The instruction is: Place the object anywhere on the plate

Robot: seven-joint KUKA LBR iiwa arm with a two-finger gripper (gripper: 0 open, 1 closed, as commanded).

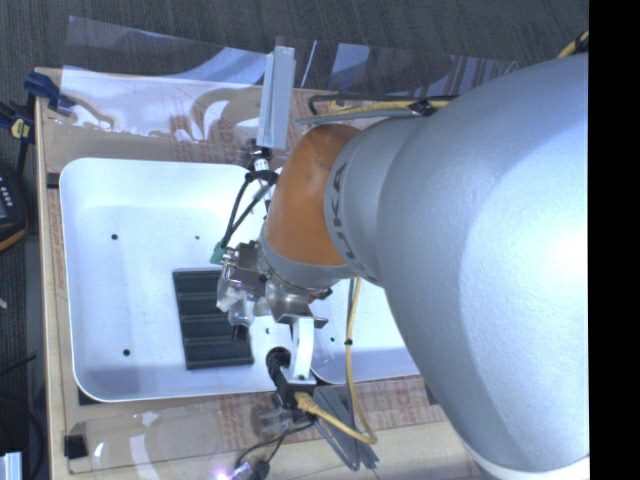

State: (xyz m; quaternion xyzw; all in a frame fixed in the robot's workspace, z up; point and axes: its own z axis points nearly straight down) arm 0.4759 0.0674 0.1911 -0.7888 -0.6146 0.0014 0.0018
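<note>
In the left bin (100, 268), a dark ridged tray (205, 318), probably the object, lies flat near the front edge. The gripper (240, 308) hangs over the tray's right side; whether it grips anything cannot be told. No plate can be made out, so placing looks not yet done.

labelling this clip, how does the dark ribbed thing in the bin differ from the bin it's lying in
The dark ribbed plate is near black, while the white bin is bright white. The plate's top is grooved in bands; the bin's floor is smooth with a few small dark dots. The plate is far smaller and covers only a patch of the bin's floor near its front wall. The claw overlaps the plate's right edge, whereas most of the bin's left side lies in plain view. Both are roughly rectangular.
</note>
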